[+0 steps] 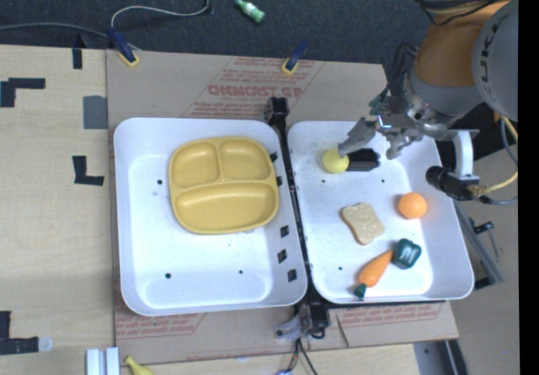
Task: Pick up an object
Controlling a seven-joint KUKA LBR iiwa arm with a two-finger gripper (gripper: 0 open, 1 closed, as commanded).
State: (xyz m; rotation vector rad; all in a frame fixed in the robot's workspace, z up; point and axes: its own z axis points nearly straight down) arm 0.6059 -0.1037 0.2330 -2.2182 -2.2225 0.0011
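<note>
From the camera view, the arm [459, 45] reaches in from the right over the far part of the right bin [438, 281]. Its gripper [360, 152] sits low near that bin's back wall, with one dark finger [352, 144] touching or just above a small yellow ball-like object [334, 163] and a second dark part [364, 161] lying just to the right of it. The fingers look parted with the yellow object at their tips, though it is hard to tell whether it is truly between them.

In the same bin lie a slice of bread [363, 222] near the middle, an orange [412, 206] toward the right wall, and a carrot [373, 270] beside a dark green object [407, 254] at the near side.

The left bin [139, 272] holds a yellow divided plate [224, 183].
</note>
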